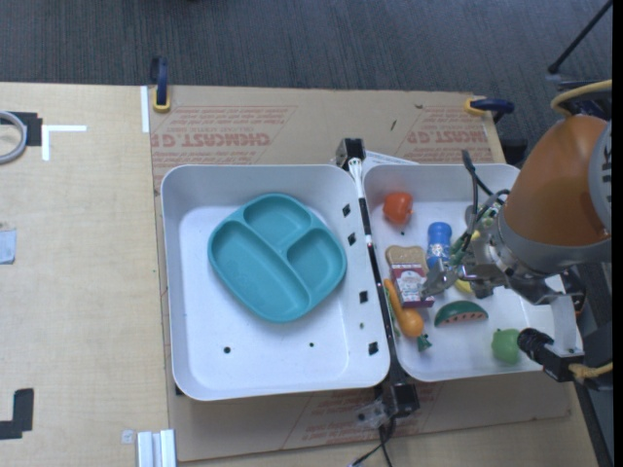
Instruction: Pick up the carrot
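A teal divided plate (277, 256) lies in the left white bin (195, 348) at the frame's centre. In the right bin (458, 363), the carrot (403, 309) rests against the left wall, beside a small carton (410, 275), a watermelon slice (459, 312), a tomato (396, 206) and a green fruit (506, 345). The hand (450, 272) hovers just right of the carton, over the right bin, on the tabletop (78, 261).

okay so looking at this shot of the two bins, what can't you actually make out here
- Pincer: camera view, small and dark amid the clutter; whether it is open or shut is unclear.
- Carrot: lies along the right bin's left wall; its lower tip blends into something green, too small to name.
- Yellow item: mostly hidden behind the arm's wrist; cannot identify it.
- Carton: label print too small to read.
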Controlling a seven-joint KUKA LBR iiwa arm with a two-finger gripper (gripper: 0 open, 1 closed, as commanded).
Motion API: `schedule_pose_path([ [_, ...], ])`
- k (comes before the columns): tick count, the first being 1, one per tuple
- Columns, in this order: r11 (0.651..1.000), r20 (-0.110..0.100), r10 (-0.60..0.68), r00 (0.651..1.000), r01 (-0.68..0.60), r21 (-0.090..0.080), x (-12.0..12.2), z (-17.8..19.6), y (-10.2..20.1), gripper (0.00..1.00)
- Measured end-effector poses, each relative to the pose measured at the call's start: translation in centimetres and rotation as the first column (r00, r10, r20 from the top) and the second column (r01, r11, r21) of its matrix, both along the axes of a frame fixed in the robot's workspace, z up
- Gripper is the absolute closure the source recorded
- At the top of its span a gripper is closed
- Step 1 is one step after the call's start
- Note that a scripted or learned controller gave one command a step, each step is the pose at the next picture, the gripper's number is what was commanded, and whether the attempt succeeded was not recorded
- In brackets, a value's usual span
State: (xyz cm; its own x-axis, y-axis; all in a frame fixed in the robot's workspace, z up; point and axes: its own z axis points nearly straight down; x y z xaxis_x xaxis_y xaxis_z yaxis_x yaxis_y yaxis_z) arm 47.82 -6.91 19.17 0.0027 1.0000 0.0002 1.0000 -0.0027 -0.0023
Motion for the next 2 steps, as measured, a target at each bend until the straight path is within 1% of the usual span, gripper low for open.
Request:
schedule_pose_path([
  [1,1.000,0.001,0.002,1.000,-0.002,0.000,0.0,0.0,3.0,0.00],
  [2,1.000,0.001,0.000,1.000,0.000,0.000,-0.1,0.0,0.0,0.00],
])
